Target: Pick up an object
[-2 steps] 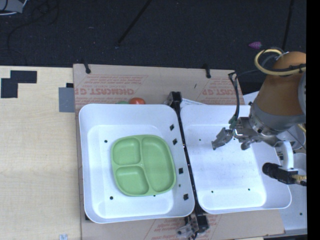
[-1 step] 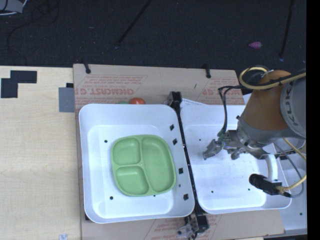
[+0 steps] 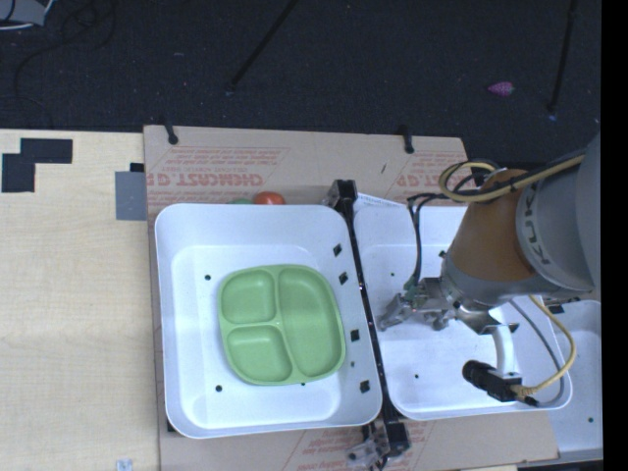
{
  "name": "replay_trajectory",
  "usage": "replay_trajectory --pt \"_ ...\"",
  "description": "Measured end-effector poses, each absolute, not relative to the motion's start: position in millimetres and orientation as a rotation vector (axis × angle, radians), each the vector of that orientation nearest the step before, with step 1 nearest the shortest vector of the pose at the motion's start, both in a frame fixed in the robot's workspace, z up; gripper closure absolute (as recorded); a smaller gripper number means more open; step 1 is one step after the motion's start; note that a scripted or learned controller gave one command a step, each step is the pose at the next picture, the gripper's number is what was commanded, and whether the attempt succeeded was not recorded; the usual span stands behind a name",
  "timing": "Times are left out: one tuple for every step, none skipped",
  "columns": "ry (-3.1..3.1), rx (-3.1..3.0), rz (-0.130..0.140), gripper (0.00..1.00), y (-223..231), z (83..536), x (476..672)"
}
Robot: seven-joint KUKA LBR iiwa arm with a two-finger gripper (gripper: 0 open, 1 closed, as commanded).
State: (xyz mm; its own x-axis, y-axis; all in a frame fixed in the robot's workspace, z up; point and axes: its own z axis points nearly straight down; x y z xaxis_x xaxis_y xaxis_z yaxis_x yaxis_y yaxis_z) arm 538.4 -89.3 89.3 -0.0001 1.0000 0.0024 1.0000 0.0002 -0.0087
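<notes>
1. Gripper (image 3: 404, 310): hangs low over the right bin (image 3: 424, 389), close to that bin's left wall and about halfway along it. Nothing can be seen held in it. Whether it is open or closed cannot be told from this angle.
2. Arm (image 3: 564, 226): grey, with an orange band (image 3: 494, 241) above the wrist. It comes in over the right bin's right edge and covers much of that bin's far right corner.
3. Green plate (image 3: 280, 324): the pickable object, with three compartments. It lies flat on the floor of the left bin (image 3: 191, 405), roughly in the middle and slightly toward the right wall. It is apart from every wall and well apart from the gripper.
4. Black strip (image 3: 353, 273): runs along the seam where the two bins meet, with small black clips on the left bin's right wall. The strip and both bin walls stand between the gripper and the plate.
5. Red round object (image 3: 269, 199): sits just outside the far rim of the left bin, partly hidden by it. What it is cannot be told.
6. Cardboard sheet (image 3: 294, 168): printed in red, lies under both bins and shows beyond their far edges.
7. Bench (image 3: 69, 322): pale wood, to the left of the bins. It bears a grey square (image 3: 129, 194) near the cardboard's far left corner and a black stepped mark (image 3: 35, 160) nearer the bench's far left edge.
</notes>
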Motion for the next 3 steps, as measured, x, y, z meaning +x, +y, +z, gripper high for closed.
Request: replay_trajectory --pt "-2.208 -2.226 0.006 1.00 -91.6 102.4 538.9" --pt "-2.222 -2.222 -0.002 1.00 -88.9 164.3 542.1" --pt "-2.221 -2.222 0.000 1.00 -89.3 206.5 545.9"
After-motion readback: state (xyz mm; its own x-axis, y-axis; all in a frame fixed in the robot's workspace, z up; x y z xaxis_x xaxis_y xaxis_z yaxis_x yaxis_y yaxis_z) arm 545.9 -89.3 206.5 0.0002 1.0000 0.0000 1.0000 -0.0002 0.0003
